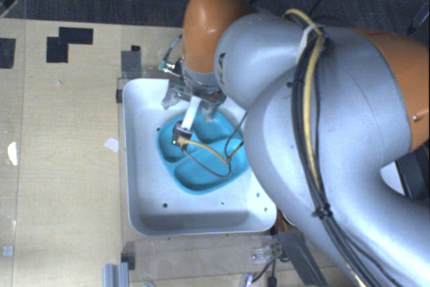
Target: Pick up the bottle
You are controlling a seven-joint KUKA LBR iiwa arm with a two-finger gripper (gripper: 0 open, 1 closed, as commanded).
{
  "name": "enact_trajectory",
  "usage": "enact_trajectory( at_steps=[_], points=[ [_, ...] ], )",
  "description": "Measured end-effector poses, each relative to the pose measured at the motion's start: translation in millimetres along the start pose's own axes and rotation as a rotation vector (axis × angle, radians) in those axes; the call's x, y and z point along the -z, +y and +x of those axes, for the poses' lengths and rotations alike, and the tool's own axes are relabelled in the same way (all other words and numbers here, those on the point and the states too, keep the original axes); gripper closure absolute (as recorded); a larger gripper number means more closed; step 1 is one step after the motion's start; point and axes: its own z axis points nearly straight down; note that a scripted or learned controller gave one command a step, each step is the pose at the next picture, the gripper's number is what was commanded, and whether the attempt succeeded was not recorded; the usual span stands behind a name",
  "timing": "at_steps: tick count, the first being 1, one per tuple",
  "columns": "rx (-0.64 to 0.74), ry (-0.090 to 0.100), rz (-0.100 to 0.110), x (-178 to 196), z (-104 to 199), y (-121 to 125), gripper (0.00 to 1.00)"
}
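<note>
One blue bottle point(196, 178) lies in the white bin point(144, 175), gripper point(195, 106) poised above; open or closed, I cannot tell. Approach step, seemingly; next needs a centred descent.

One teal-blue, glossy plastic bottle point(195, 181), rounded and lobed in outline, lies flat on the floor of the white bin point(144, 165), from centre extending toward 3 o'clock. Its 12 o'clock portion is covered; neck and cap cannot be determined.

1 bottle point(201, 175) in the bin point(144, 198), right of its middle, partly under the arm point(322, 111)
</note>
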Motion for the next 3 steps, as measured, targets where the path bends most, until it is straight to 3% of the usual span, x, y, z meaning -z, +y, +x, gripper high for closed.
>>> enact_trajectory(
  at_steps=[1, 2, 3],
  points=[
    [0.017, -0.02, -0.003, -1, 34, -13, 0.0],
    [0.022, -0.02, -0.002, 6, 36, -14, 1.0],
    [0.076, -0.013, -0.002, 147, -22, -176, 1.0]
  ],
)
